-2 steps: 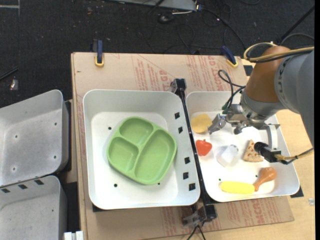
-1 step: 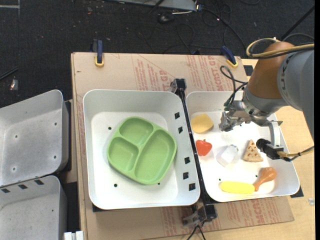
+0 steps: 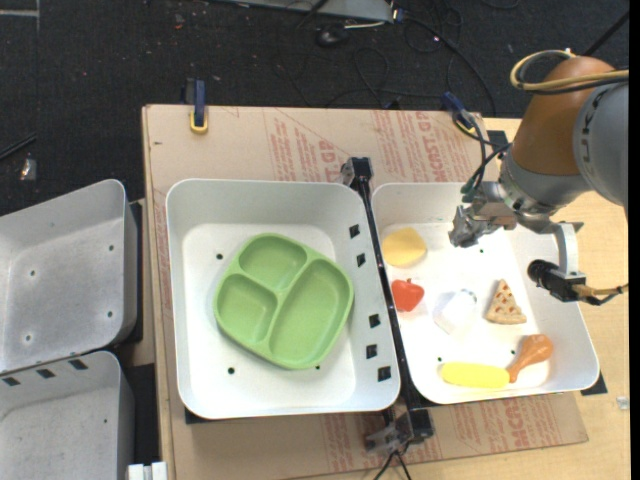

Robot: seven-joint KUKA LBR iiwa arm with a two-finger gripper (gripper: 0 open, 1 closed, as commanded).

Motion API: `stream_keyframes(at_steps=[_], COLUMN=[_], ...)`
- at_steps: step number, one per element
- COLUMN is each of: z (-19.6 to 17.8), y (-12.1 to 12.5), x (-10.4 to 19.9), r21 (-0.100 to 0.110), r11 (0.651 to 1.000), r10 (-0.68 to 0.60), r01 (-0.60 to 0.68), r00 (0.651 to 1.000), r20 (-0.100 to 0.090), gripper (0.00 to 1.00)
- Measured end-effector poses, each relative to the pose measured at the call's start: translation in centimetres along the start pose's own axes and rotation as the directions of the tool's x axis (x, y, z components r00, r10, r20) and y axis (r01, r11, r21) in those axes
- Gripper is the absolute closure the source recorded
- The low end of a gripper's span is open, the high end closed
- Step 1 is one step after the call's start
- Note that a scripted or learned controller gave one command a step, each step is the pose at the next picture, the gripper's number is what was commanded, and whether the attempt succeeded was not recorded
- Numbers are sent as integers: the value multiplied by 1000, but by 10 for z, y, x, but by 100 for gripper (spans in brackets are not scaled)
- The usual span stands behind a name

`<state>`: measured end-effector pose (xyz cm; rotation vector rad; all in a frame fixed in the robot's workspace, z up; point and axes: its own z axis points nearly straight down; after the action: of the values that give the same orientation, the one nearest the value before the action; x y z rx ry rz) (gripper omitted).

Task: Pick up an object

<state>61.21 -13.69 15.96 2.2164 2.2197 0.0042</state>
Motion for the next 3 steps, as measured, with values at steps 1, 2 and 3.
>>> stream_keyframes(at_steps=[1, 2, 3], z=[-64, -70, -72], y=[2, 2, -7], x=[-4, -5, 53], r21=[-2, 2, 6], r11=[1000, 1000, 1000], r10=[0, 0, -5], r01=[0, 0, 5], r00=[1000, 1000, 1000], r20=[1, -1, -2], gripper=[100, 100, 100])
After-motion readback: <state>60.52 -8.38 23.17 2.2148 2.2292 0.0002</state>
